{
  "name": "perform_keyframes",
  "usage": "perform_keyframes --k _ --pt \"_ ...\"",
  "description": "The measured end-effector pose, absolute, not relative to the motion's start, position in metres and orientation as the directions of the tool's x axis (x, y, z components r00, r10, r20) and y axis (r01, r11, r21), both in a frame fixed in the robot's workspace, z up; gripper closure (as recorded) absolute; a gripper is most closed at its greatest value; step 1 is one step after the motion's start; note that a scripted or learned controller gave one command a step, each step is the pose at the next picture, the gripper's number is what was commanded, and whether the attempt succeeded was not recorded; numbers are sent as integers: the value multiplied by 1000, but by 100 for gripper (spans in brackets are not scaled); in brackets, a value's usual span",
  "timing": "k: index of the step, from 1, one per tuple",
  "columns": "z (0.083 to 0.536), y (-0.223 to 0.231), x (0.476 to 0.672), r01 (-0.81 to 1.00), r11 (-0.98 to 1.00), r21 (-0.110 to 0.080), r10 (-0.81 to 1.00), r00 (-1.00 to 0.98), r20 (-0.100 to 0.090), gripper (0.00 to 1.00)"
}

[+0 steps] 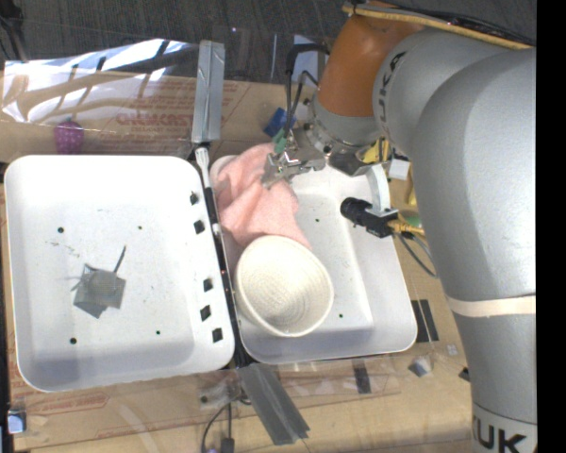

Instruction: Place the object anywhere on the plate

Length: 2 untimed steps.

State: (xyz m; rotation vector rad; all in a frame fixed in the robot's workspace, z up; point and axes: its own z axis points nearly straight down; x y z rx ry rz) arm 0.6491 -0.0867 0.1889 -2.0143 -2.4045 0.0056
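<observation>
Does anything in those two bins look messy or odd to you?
A pink cloth lies crumpled in the right bin's far corner, spilling up its wall. The left bin has a grey patch of tape on its floor.

I have one camera, fixed above the bench [151,111] and tilted, looking down at a slant. Both white bins fit in frame side by side: the left bin [38,347] fills the left half, the right bin [396,319] sits centre-right. The bench's far edge runs along the top of the frame, its near edge along the bottom. The arm [472,159] enters from the right, close to the lens, looming large and covering the right bin's far right corner. Dark floor shows beyond the far edge.
</observation>
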Motion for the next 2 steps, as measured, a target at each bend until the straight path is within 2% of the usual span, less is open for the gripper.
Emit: perform_keyframes --k 1,2 --pt "294 -36 582 997 72 -4 997 -72 0 100" --pt "308 -7 526 999 -54 -7 999 54 -3 100"
